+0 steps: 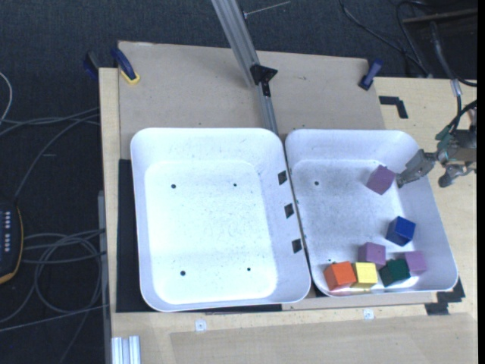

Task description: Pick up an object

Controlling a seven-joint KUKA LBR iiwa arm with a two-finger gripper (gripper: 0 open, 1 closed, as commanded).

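- Hand (419, 167) coming in from the right edge, hovering over the right rim of the right bin; from up here I can't tell how far it's open, and I see nothing gripped in it.
- Surface (189, 82) next, the pale wooden board under everything, with blue clamps at its back corners.
- Left bin (151, 146), white and shallow, sitting just beside its twin.
- Right bin (333, 139), same shape, carrying all the blocks.
- Purple block (380, 179), tilted, up near the bin's right wall and just beside the hand's tip; whether they touch I can't make out.
- Blue block (401, 230) below it, on its own by the right wall.
- Front corner cluster: orange block (341, 274), yellow block (366, 274), green block (394, 272) in a row, two more small purple cubes (373, 252) tucked just behind them.
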